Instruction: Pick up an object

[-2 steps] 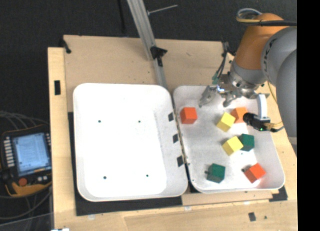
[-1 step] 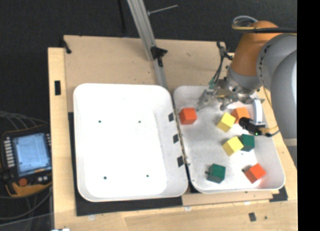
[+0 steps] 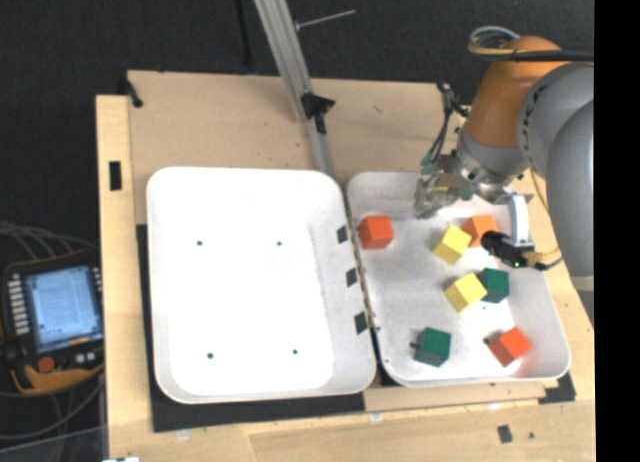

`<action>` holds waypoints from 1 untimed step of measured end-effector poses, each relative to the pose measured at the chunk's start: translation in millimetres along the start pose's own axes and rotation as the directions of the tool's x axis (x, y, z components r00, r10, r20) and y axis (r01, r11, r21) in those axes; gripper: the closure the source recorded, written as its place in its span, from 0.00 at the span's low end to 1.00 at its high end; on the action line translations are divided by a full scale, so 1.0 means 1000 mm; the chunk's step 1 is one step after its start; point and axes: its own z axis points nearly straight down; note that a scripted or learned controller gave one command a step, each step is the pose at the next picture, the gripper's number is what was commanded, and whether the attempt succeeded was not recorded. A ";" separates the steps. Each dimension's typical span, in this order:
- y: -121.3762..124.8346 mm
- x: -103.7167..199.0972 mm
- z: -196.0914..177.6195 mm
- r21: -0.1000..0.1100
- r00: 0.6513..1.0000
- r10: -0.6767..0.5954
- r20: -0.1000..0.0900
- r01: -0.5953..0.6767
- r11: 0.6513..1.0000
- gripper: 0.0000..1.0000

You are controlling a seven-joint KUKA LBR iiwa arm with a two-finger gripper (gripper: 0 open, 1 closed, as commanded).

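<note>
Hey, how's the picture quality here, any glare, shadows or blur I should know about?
Camera view: even, soft light; the left bin is bright, nearly washed out, with no hard glare. Blocks like the orange cube cast only faint shadows. The gripper looks slightly soft; the image is generally low in sharpness.

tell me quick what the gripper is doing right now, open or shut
Gripper: cannot be told; it sits over the right bin near its back edge.
</note>
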 end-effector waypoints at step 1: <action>-0.002 -0.008 -0.049 -0.002 1.000 0.000 0.001 0.000 1.000 1.00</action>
